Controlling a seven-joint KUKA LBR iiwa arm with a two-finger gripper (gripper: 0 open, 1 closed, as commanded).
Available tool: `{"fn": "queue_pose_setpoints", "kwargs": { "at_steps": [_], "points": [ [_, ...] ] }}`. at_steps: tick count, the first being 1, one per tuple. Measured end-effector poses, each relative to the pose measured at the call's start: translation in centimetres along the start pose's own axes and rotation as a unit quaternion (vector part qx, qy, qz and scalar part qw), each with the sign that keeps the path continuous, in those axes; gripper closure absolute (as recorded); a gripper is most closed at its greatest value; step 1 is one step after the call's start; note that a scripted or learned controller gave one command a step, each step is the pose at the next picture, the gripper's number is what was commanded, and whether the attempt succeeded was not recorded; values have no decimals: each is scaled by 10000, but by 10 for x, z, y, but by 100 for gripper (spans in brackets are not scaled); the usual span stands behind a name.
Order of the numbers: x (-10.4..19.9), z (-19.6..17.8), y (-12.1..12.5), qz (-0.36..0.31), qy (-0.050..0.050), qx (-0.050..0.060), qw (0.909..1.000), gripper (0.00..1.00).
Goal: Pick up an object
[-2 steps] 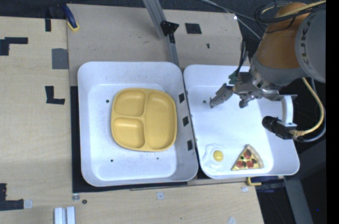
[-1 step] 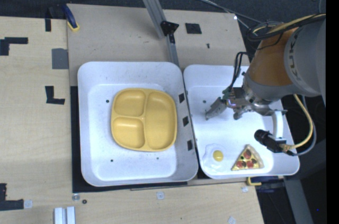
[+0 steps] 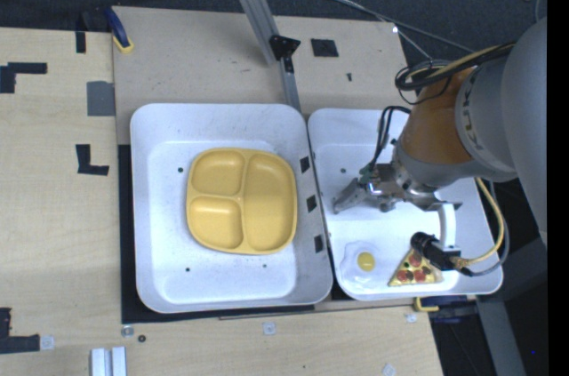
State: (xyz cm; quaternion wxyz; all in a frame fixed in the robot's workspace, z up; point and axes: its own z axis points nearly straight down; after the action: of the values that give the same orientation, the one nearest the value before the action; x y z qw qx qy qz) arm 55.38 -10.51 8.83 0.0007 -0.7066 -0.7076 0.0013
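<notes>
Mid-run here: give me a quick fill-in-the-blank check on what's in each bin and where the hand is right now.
1. The yellow divided plate lies in the ____ bin.
2. The plate has ____ compartments.
3. The pizza slice and the fried egg lie in the ____ bin, near its front edge.
4. The hand is over the right bin, and the fried egg is ____ from it.

Missing words: left; three; right; apart

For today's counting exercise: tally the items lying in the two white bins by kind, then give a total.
Yellow divided plate: 1
Toy fried egg: 1
Toy pizza slice: 1
Total: 3
</notes>
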Motion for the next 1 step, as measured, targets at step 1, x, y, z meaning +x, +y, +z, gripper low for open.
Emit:
{"fn": "queue_pose_setpoints", "kwargs": {
  "at_steps": [1],
  "points": [
    [0, -13, 1, -4, 4, -6, 10000, 100]
  ]
}}
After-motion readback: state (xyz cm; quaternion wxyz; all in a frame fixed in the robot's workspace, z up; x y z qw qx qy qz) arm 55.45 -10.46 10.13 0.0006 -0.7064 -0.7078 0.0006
